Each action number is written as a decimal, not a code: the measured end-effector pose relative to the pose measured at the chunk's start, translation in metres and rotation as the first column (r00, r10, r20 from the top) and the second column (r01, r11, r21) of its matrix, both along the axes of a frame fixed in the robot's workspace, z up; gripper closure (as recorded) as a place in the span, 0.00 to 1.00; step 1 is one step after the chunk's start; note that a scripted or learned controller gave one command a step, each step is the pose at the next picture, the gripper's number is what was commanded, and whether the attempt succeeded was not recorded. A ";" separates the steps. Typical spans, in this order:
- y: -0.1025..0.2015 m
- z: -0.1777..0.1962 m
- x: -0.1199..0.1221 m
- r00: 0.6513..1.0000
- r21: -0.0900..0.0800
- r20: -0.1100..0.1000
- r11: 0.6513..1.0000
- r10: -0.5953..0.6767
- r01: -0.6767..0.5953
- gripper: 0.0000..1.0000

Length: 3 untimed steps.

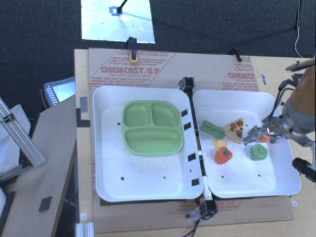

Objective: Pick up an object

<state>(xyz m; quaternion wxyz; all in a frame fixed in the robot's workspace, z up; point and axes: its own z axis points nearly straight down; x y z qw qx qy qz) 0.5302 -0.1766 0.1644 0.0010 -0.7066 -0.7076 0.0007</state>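
Observation:
My gripper (253, 134) reaches in from the right and hangs low over the right bin (237, 184). It sits just right of a toy pizza slice (235, 129) and just above a round green toy (258, 152). A small red piece (265, 138) shows right beside the gripper body. Further left in this bin lie a green oblong toy (212, 129), a small yellow piece (219, 144) and an orange-red toy (223, 155). I see nothing clearly held.
The left bin (111, 181) holds a green divided plate (150, 128). A black-clipped ridge (193, 132) separates the two bins. The arm's orange band and grey wrist (301, 107) stand over the right bin's right edge.

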 end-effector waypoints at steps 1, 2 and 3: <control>0.002 -0.062 -0.004 1.000 0.000 0.000 1.000 0.000 0.000 0.00; 0.002 -0.081 -0.003 1.000 0.000 0.002 1.000 0.001 -0.001 0.00; 0.002 -0.069 -0.002 1.000 -0.001 0.005 1.000 0.001 -0.001 1.00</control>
